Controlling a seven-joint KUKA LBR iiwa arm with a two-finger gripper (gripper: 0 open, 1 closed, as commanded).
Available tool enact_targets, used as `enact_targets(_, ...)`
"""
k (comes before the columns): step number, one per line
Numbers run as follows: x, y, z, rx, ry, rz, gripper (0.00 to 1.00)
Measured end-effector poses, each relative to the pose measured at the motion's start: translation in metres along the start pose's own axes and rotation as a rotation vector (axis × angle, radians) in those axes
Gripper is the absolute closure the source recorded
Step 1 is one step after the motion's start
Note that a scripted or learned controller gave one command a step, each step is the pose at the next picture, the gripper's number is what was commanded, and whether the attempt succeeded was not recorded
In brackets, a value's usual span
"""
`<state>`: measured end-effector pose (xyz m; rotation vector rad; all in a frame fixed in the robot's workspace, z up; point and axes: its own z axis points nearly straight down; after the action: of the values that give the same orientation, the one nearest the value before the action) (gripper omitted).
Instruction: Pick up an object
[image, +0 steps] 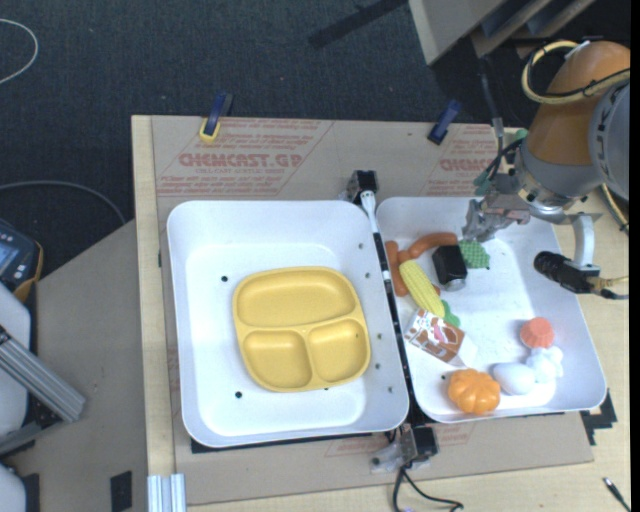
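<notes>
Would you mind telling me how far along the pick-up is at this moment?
Done: the gripper has reached the right bin, directly above a green object. In hand: nothing visibly lifted. Left: grasping and raising an item; the corn cob and orange pumpkin lie untouched.

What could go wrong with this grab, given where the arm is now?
1. The gripper hangs over a tight cluster: green piece, black block, corn and sausage lie close together, so it may nudge or catch two.
2. That cluster sits near the right bin's inner wall, so a push could jam items against it.
</notes>
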<state>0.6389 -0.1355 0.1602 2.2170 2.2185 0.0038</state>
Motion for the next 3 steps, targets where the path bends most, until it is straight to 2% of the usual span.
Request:
enact_targets(1, 0.002, 0.003, -0.044, -0.002, 0.000, -0.001, 1.00)
enact_targets(2, 0.001, 0.004, -0.067, 0.000, 0.001, 0.000, 1.00)
enact_targets(3, 0.040, -0.032, -0.077, 0.008, 0.003, -0.002, 1.00)
